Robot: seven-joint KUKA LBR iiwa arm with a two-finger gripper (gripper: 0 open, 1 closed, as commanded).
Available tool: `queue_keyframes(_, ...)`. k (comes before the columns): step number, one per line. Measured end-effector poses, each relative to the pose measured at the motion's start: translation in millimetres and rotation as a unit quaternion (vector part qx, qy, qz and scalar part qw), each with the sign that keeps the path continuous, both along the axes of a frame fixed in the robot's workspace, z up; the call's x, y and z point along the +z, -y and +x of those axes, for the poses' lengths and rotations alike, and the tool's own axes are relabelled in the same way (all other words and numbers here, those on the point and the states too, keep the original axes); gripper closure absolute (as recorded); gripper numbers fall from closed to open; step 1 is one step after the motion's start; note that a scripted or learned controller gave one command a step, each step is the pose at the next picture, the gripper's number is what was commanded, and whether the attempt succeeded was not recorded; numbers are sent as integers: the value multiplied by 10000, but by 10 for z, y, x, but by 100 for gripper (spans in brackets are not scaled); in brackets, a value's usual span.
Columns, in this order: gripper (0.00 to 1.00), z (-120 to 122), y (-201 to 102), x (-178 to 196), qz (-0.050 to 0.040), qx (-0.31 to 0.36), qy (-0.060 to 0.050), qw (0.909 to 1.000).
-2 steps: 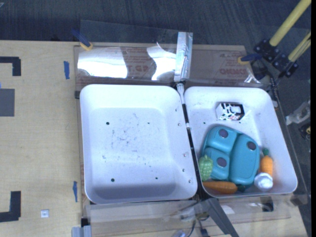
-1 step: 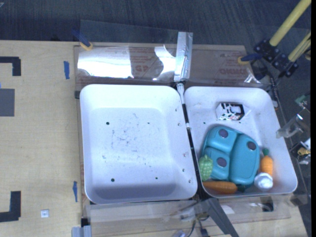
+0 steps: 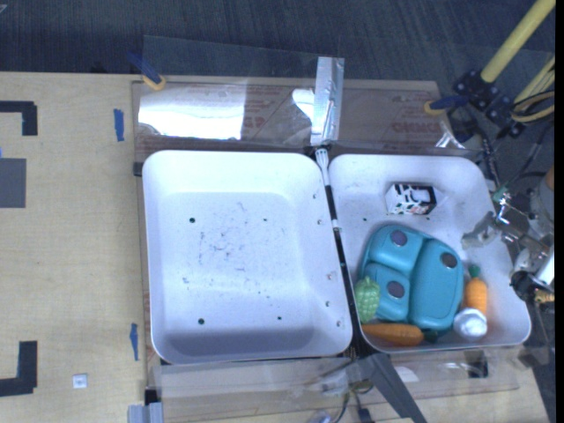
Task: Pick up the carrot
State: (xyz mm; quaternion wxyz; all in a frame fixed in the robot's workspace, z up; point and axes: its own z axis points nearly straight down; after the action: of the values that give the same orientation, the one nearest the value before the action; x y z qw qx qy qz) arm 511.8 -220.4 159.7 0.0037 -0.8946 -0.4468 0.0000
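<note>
The carrot (image 3: 395, 333), an orange tapered piece, lies flat along the front wall of the right bin (image 3: 352, 192). It is tucked under the front edge of two teal blocks (image 3: 414, 276), and a green knobbly piece (image 3: 367, 300) touches its left end. My gripper (image 3: 495, 226) shows as grey metal parts at the right bin's right rim, up and to the right of the carrot and well apart from it. Most of the arm is cut off by the right edge of the view.
In the right bin an orange bottle with a pale cap (image 3: 475, 305) stands in the front right corner, and a black-and-white item (image 3: 411, 199) lies near the back. The left bin (image 3: 176, 263) sits alongside. Yellow rod and cables (image 3: 511, 42) at the back right.
</note>
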Motion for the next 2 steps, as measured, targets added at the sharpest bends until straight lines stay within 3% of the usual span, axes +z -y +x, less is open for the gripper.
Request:
queue_keyframes(1,0,-194,-130,-208,-146,602,254,9978)
queue_keyframes(2,0,-193,-188,-589,-25,1855,179,9825)
